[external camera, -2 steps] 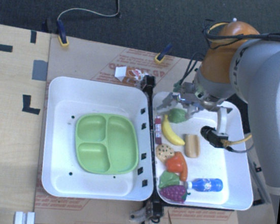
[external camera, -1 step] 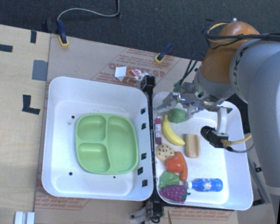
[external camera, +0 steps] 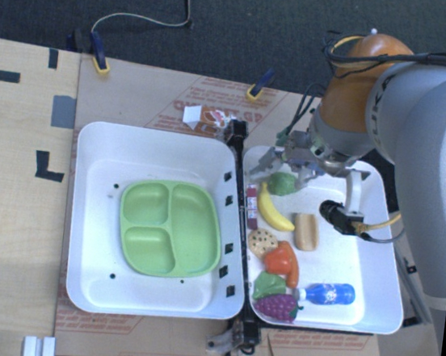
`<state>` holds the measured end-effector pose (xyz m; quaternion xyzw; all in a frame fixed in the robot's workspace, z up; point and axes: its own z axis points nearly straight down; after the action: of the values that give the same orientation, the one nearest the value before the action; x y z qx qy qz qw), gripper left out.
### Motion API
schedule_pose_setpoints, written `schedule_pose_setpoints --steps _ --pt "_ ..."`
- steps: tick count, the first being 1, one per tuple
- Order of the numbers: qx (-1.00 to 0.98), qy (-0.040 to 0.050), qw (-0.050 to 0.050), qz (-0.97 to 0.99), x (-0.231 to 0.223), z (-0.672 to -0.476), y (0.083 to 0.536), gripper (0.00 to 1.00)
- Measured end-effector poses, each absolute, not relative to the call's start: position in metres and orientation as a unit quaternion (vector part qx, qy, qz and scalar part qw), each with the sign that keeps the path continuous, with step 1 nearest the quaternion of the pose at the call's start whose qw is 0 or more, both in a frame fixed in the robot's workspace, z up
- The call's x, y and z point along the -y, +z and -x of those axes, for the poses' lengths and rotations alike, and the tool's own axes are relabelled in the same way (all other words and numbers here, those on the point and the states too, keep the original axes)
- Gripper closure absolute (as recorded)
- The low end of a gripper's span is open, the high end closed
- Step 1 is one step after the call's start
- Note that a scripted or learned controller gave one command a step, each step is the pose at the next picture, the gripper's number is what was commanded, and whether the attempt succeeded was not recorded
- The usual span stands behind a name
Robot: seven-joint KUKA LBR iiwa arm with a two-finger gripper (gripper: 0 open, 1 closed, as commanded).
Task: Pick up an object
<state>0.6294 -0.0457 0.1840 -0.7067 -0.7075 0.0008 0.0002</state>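
Purple plastic grape bunch [external camera: 278, 306] foreground; your end effector [external camera: 289, 170], jaws spread, straddles green round toy [external camera: 282, 183]: touching yellow banana [external camera: 273, 210] risks slip

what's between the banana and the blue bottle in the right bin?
In the camera view, a bread roll lies between the banana and the blue bottle.

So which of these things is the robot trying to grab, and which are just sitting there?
For the job:
gripper, right over the green toy
banana
bread roll
cookie
red pepper
blue bottle
purple grapes

Just lying about:
green divided plate in the left bin
blue-and-yellow clamps
black cable
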Motion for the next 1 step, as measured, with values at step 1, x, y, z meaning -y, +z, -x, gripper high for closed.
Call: schedule_pose_setpoints --steps 1 --pt "0.708 0.0008 0.0 0.707 0.0457 -0.6294 0.184 0.0"
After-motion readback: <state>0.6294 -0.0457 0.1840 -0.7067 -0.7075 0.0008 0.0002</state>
